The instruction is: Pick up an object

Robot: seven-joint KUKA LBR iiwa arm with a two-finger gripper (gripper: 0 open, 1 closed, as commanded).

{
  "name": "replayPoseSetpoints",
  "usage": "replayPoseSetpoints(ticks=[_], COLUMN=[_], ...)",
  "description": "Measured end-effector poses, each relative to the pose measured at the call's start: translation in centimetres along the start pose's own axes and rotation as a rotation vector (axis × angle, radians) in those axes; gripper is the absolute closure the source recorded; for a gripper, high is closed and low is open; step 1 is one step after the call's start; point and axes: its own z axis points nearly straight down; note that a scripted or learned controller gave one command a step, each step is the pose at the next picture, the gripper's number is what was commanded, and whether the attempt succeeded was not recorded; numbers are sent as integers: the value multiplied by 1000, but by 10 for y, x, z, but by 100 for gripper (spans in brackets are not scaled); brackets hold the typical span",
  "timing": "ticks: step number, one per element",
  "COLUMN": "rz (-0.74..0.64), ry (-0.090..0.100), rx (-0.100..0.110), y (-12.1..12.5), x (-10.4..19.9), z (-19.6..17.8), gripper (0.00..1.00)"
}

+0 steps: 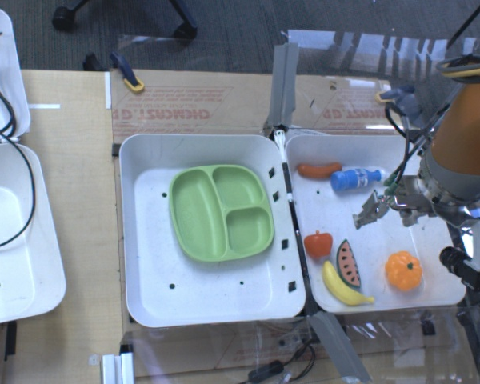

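Gripper [370, 212] hovers over bare floor of right bin [432, 154], jaws look spread, grasping nothing. Candidates: blue bottle [355, 178] just above it, red pepper [318, 244], watermelon slice [348, 263], banana [342, 286], orange pumpkin [403, 270]. Best bet: center over one item, align jaws across its narrow side, descend straight, then clench.

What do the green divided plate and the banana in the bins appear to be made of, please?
The green divided plate looks like moulded plastic with a matte finish: uniform colour, soft rounded ridges between its three compartments. The banana seems to be a toy, probably plastic or foam: its yellow is flat and even, with no bruising. The view cannot settle which.
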Motion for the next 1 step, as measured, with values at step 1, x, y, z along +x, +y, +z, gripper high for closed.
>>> replayPoseSetpoints(ticks=[1], rz=[71], ry=[0], rx=[-3], y=[86], x=[-20], z=[138], gripper=[0])
